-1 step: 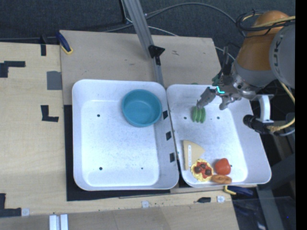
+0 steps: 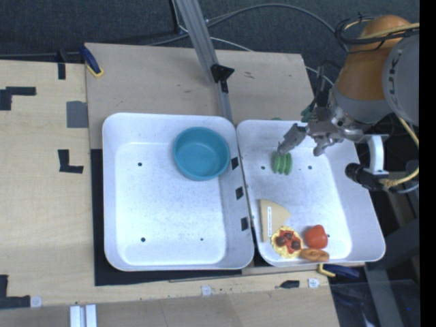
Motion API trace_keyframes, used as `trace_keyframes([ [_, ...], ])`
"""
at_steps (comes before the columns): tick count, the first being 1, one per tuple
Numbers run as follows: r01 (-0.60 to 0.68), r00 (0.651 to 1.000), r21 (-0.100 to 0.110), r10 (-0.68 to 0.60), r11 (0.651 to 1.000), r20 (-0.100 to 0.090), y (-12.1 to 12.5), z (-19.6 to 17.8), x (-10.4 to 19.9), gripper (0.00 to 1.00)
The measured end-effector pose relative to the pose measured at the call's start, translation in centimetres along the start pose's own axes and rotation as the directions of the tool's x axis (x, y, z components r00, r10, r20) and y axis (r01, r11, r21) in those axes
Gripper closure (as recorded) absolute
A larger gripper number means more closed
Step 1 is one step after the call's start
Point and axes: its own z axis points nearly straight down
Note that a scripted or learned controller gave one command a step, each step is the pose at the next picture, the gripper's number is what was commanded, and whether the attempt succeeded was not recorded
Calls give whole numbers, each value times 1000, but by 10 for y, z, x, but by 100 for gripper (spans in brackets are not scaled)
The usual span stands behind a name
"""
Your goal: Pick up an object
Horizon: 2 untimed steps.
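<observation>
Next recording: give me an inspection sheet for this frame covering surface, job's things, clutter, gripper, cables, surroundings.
Surface: tan bench bearing a left bin and a right bin, side by side.
Job's things: blue bowl at the back of the left bin; green object at the back of the right bin; pizza slice, red tomato-like piece and small orange piece at its front.
Clutter: nothing seen.
Gripper: gripper over the right bin, one finger just above the green object; nothing seen held.
Cables: dark cables trail behind the bench; yellow ones loop by the arm.
Surroundings: grey pole slanting over the bins; black tape marks on the bench.
</observation>
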Motion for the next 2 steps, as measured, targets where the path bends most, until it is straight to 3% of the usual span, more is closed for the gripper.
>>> trace_keyframes([
  [2,0,1000,6,0,1000,-1,-3,121,11,0],
])
